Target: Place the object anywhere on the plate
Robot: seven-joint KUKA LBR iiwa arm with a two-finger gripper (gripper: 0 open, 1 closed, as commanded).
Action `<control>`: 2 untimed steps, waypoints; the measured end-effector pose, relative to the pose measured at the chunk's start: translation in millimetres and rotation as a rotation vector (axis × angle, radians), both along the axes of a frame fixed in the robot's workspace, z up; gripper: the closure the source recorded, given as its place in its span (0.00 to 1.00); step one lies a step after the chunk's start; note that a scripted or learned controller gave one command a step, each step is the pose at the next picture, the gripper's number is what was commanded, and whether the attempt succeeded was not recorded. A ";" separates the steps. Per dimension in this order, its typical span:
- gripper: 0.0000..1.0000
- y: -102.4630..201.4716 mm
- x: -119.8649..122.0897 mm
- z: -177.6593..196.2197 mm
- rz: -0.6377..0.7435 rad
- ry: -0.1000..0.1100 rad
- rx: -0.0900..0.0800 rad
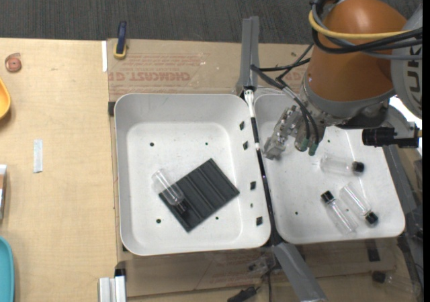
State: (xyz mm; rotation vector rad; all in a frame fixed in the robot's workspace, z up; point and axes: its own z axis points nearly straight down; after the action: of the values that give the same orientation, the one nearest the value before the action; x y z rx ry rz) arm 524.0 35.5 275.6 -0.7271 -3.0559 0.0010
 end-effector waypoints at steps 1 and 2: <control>1.00 82.5 10.5 -35.9 0.008 0.002 0.000; 1.00 43.6 1.9 -21.6 0.169 -0.001 0.000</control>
State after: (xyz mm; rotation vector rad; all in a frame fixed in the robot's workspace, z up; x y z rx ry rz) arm 525.9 79.1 254.0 -0.4668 -3.1072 0.0002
